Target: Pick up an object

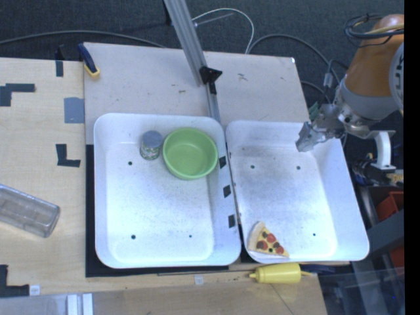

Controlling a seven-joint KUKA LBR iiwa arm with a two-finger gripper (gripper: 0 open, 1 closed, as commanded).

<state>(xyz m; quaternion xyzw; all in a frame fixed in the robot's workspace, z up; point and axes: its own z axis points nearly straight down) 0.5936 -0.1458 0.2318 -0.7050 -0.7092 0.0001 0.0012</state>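
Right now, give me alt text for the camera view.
The gripper hangs over the right bin's far right corner. A pizza slice toy lies in that bin; a green bowl and small jar sit in the left bin.

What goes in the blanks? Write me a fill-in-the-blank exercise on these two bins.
1. The green bowl sits in the ___ bin.
2. The pizza slice lies in the right bin's near-___ corner.
3. Touching the bowl's left side is a small ___.
4. The yellow bottle lies ___ the bins.

Missing words: left; left; jar; outside
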